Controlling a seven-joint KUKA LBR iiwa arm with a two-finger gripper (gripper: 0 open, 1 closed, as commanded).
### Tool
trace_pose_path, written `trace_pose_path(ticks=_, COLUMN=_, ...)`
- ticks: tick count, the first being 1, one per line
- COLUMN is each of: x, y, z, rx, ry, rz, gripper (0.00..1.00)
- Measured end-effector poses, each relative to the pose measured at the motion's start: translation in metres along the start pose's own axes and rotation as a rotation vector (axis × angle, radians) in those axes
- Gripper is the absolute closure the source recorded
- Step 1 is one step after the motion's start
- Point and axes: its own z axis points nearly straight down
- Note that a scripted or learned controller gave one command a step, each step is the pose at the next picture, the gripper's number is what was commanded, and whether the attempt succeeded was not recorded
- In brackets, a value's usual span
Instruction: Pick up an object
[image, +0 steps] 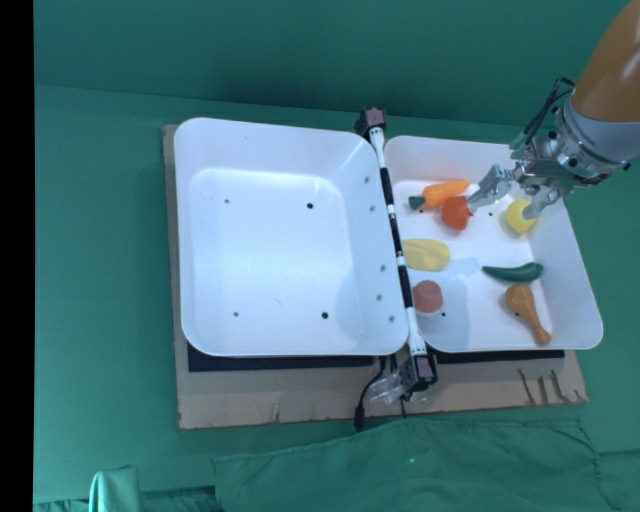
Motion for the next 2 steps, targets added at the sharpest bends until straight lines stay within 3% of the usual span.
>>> trace_pose_path(ticks=2, x=-0.004, y=-0.013, z=0.11, rx=0.002, ry=0.001, rz=0.0, gripper=0.0)
